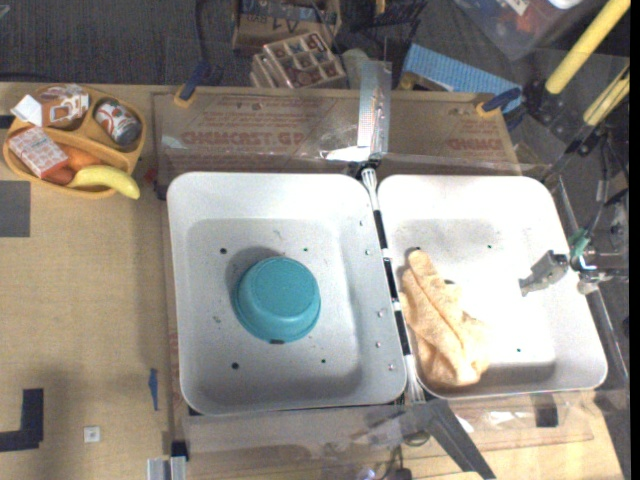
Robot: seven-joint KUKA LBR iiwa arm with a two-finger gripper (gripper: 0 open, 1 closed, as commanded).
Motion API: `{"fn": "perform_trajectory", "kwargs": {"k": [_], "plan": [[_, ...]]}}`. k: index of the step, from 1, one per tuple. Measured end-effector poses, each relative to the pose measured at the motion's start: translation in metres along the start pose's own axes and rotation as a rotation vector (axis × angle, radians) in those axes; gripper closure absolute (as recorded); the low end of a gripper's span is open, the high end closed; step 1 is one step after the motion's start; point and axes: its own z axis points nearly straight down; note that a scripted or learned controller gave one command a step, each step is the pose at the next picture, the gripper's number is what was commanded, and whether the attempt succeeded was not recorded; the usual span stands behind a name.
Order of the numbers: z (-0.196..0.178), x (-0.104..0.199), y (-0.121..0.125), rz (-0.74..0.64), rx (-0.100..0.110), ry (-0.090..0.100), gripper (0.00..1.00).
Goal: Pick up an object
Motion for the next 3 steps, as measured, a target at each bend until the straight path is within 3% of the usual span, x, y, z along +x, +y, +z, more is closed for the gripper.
{"fn": "perform_trajectory", "kwargs": {"k": [1, 2, 3], "plan": [[0.131, 0.045, 0.017, 0.206, -0.001, 0.000, 0.00], [0.150, 0.074, 0.036, -0.148, -0.015, -0.004, 0.00], [0.056, 0.099, 0.122, -0.347, -0.005, -0.003, 0.00]]}}
